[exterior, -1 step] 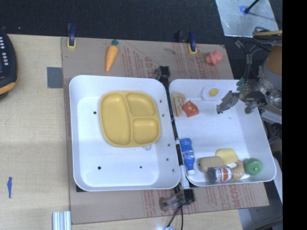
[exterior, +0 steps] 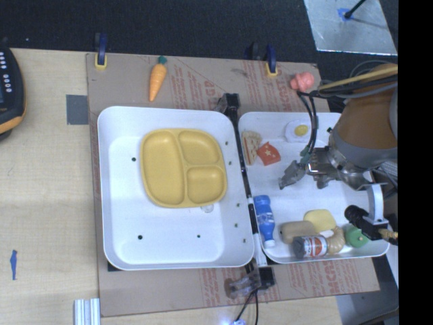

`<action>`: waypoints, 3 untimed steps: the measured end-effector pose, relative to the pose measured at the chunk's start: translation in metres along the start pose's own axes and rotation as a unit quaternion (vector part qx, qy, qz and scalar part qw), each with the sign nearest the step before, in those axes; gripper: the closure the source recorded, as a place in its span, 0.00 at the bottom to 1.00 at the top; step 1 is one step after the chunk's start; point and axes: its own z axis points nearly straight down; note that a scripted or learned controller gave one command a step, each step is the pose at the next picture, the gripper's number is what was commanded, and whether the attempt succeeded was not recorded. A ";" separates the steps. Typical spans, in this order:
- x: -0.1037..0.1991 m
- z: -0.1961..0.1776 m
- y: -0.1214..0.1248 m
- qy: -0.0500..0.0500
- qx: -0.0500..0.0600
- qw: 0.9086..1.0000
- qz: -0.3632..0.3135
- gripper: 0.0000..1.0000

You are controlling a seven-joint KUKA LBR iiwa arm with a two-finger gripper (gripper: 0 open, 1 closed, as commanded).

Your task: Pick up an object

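Observation:
My gripper (exterior: 291, 177) hovers over the middle of the right bin (exterior: 325, 124), pointing down and to the left, with bare white floor beneath it. A red piece (exterior: 268, 154) lies just up and left of it, beside a tan waffle-like piece (exterior: 252, 146). A fried egg toy (exterior: 297, 131) sits at the bin's back. Along the front lie a blue bottle (exterior: 263, 217), a tan potato shape (exterior: 295, 230), a yellow block (exterior: 320, 219), a small can (exterior: 313, 247) and a green piece (exterior: 355, 236). I see nothing held in the gripper.
The left bin (exterior: 122, 202) holds a yellow divided plate (exterior: 183, 166). A toy carrot (exterior: 157, 78) and a pink object (exterior: 304, 81) lie on the cardboard behind the bins. The arm's orange band (exterior: 369, 120) covers the right bin's right side.

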 end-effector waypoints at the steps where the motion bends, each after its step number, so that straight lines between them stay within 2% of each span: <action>1: -0.105 -0.033 0.071 -0.005 -0.010 1.000 0.003 0.00; 2: -0.047 0.049 0.101 0.000 -0.003 1.000 -0.003 0.00; 3: 0.003 0.064 0.106 -0.004 -0.013 1.000 -0.001 0.00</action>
